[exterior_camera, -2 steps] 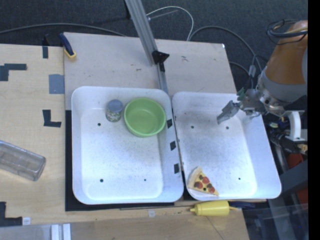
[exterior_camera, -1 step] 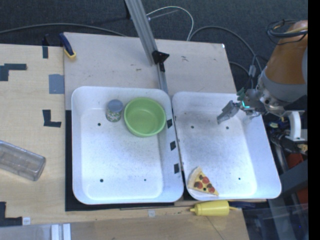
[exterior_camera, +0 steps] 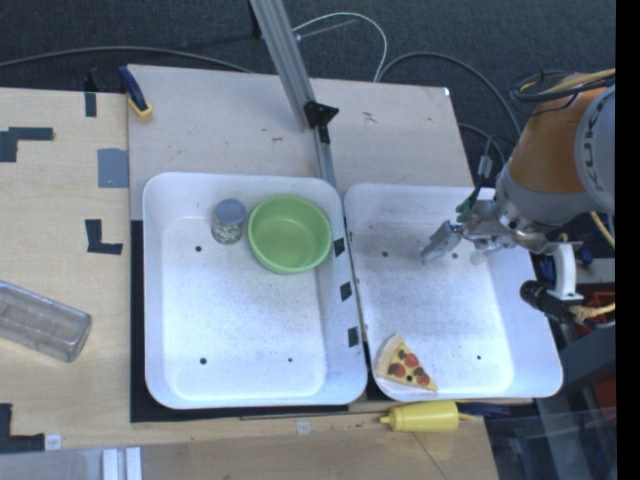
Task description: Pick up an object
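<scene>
My gripper (exterior_camera: 458, 250) hangs over the upper middle of the right bin (exterior_camera: 520, 368), its two fingers spread open with nothing between them. A toy pizza slice (exterior_camera: 404, 364) lies flat at the near left corner of that bin, well below and left of the gripper. In the left bin (exterior_camera: 180, 368) a green bowl (exterior_camera: 289, 233) sits upright at the far right, and a small grey can (exterior_camera: 229, 221) stands just left of it, touching or nearly touching.
A yellow mustard bottle (exterior_camera: 422, 416) lies on the bench just past the right bin's near rim. A slanted metal pole (exterior_camera: 290, 58) ends at the divide between the bins. A clear plastic container (exterior_camera: 40, 320) lies far left on the bench.
</scene>
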Controlling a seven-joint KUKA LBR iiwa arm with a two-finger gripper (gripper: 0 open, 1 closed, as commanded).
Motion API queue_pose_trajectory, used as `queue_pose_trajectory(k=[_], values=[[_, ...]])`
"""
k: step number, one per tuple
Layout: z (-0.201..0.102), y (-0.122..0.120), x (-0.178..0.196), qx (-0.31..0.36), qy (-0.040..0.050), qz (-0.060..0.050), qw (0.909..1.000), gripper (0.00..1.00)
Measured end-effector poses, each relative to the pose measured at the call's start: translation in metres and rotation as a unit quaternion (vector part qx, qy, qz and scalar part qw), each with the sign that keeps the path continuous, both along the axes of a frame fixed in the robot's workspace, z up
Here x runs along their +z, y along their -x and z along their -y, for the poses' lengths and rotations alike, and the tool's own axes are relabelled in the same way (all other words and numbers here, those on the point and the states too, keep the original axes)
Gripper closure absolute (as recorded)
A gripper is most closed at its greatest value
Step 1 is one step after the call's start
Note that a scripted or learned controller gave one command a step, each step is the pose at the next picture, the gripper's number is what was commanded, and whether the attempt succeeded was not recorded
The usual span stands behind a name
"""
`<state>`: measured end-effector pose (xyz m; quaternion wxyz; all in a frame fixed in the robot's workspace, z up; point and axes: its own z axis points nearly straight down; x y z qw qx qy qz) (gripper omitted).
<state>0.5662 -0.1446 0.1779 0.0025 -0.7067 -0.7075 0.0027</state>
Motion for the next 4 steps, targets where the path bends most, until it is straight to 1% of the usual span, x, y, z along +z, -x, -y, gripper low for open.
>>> queue_pose_trajectory(k=[1, 2, 3, 4], values=[[-0.007, 0.010, -0.051, 0.000, -0.0006, 0.000, 1.0000, 0.00], [-0.007, 0.009, -0.089, 0.000, 0.0011, 0.004, 1.0000, 0.00], [-0.008, 0.009, -0.078, 0.001, -0.0002, 0.004, 1.0000, 1.00], [-0.014, 0.003, -0.017, 0.001, 0.0002, 0.006, 1.0000, 1.00]])
